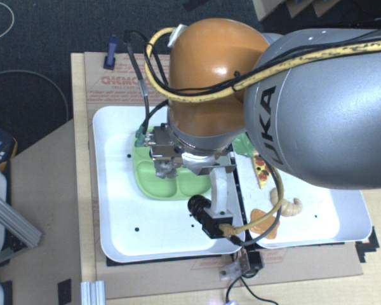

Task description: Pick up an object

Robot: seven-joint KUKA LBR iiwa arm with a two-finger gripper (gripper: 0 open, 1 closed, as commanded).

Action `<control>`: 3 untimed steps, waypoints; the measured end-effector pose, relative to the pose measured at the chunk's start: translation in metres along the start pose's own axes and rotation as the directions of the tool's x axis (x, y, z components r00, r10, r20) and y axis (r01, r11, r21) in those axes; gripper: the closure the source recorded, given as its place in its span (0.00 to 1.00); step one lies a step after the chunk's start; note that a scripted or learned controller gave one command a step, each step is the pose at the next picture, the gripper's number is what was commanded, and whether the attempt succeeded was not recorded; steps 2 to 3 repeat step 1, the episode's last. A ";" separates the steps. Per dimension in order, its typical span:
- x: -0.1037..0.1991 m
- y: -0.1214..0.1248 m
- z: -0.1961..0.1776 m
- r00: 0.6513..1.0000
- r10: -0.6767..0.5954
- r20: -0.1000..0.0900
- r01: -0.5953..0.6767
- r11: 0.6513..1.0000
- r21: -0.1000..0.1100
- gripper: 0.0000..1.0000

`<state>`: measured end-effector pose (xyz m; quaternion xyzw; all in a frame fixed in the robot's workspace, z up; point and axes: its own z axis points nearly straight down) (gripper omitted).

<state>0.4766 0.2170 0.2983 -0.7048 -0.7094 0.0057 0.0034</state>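
So heads up, here's where you could get burned. The arm [292, 94] is hanging right over the middle of the two bins, and the wrist is parked low over the left bin [114, 189], directly above a green moulded tray-looking thing [153, 183]. That green piece is your most likely pick target, sitting in the far-right part of the left bin, close to the divider between the bins.

As for the gripper [166, 168], I can't tell what state it's in. The wrist hardware covers it from this angle, so whether anything is actually grabbed is anyone's guess.

What I'd worry about:

- The green thing looks wide and flat with shallow rims. If the claw comes down on the middle instead of an edge, I'd bet it just presses on it and comes away with nothing.
- It's tight against the divider, so one side of the grasp could catch the bin wall and shove the piece sideways.
- The yellow cable [197, 94] loops loose around the wrist, and could snag on a twist.

Over in the right bin [343, 221] there's a small tan curled piece [293, 207], an orange bit [263, 221] at the near edge and a small printed piece [261, 169]. They're well apart from the wrist, so probably safe.
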 end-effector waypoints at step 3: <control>-0.001 0.048 -0.130 1.000 0.005 -0.009 -0.006 1.000 -0.030 1.00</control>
